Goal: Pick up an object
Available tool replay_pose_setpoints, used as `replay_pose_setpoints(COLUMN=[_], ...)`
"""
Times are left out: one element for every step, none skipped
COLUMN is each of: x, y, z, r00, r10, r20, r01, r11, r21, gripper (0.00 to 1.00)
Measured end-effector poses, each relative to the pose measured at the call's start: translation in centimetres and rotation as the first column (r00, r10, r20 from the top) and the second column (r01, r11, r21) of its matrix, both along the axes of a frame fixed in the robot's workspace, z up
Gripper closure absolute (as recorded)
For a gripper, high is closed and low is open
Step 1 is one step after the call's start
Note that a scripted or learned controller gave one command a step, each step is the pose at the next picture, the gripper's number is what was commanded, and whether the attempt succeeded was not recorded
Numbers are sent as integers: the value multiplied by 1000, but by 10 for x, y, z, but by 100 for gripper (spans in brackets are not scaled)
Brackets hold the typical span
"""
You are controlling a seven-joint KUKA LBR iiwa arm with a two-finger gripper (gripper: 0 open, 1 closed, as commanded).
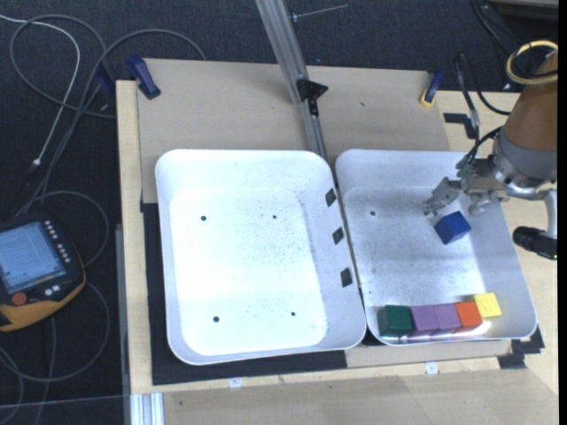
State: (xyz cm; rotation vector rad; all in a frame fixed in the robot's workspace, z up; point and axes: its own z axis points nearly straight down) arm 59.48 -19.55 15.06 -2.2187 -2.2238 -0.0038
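A blue cube (453, 227) lies turned at an angle in the upper right part of the right bin (390, 264). My gripper (457, 208) hangs directly above it, reaching in from the right, with its fingers (437, 204) spread apart. The cube sits just beneath the tips, and I see no grip on it. A row of cubes lines the bin's front wall: green (396, 319), purple (433, 317), orange (468, 312) and yellow (488, 305).
The left bin (177, 237) stands beside the right one, with black clips (338, 235) along the shared edge. A metal post (288, 47) rises behind the bins. A pendant (31, 264) and cables lie on the floor at left.
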Motion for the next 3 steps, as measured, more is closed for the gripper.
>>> replay_pose_setpoints(x=[-6, -3, -13], y=[-21, -20, 19], z=[-54, -40, -51], r00=[1000, 1000, 1000], r10=[-4, -2, 1], r20=[-9, -1, -5], r01=[4, 2, -1], r11=[1000, 1000, 1000], r21=[0, 0, 0], gripper=[0, 100, 100])
